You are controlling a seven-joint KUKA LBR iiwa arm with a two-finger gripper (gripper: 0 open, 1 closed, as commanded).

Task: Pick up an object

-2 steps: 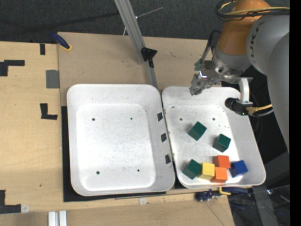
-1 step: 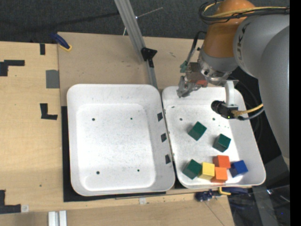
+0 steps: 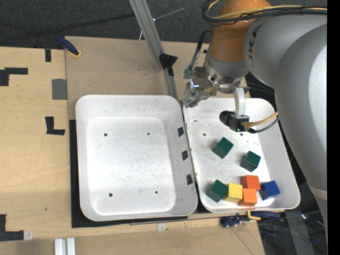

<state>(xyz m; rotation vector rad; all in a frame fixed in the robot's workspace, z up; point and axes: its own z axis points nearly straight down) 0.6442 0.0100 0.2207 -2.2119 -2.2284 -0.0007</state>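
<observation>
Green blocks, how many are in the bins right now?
3, all in the right bin: one mid-bin, one nearer the right rim, one at the front beside the yellow block. The arm could hide more.

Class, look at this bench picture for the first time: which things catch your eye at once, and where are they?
The big grey arm with its orange band fills the upper right, its end effector over the far rim of the right bin. Coloured blocks lie in that bin: three green ones, then yellow, orange and a blue block clustered at its near edge.
</observation>
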